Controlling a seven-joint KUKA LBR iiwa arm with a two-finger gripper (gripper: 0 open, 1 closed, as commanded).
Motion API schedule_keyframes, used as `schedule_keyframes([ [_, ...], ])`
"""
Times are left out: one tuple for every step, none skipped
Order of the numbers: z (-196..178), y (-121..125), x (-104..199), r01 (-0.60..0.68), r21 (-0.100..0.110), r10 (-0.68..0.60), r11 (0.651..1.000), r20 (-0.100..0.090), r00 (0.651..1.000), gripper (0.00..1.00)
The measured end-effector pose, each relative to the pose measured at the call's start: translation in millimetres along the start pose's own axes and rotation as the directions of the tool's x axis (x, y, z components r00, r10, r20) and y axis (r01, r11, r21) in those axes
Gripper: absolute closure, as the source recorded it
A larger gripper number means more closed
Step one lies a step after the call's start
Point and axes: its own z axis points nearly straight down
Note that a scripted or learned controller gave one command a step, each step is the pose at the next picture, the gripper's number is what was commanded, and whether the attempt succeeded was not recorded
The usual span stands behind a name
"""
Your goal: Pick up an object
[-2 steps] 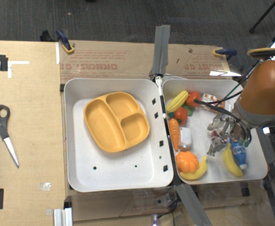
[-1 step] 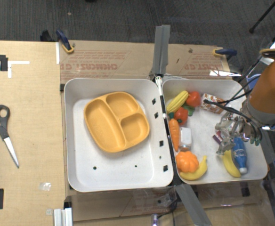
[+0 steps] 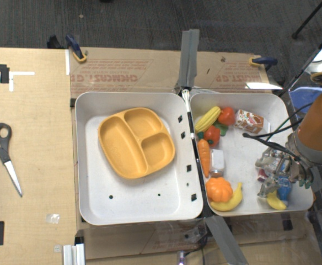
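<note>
Open white floor mid right bin (image 3: 243,164), toys along its left wall (image 3: 204,153) and near-right corner (image 3: 277,200).

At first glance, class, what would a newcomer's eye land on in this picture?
Probably the orange divided plate, lying alone in the left bin. Next, the bright toy food along the right bin's left side: a yellow banana, a carrot and a small pumpkin. The end effector sits low at that bin's right side.

Tool (image 3: 275,176) fingers lost in clutter, state unclear; it covers most of a blue item (image 3: 284,191) and a yellow one (image 3: 276,202). Arm (image 3: 320,127) cut off at 3 o'clock; scissors (image 3: 4,153) cropped at 9.
</note>
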Motion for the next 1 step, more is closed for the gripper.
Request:
schedule_keyframes([
  [-0.1,-2.3,17.2,-0.030,0.000,0.030,1.000,0.000,1.000,0.00],
])
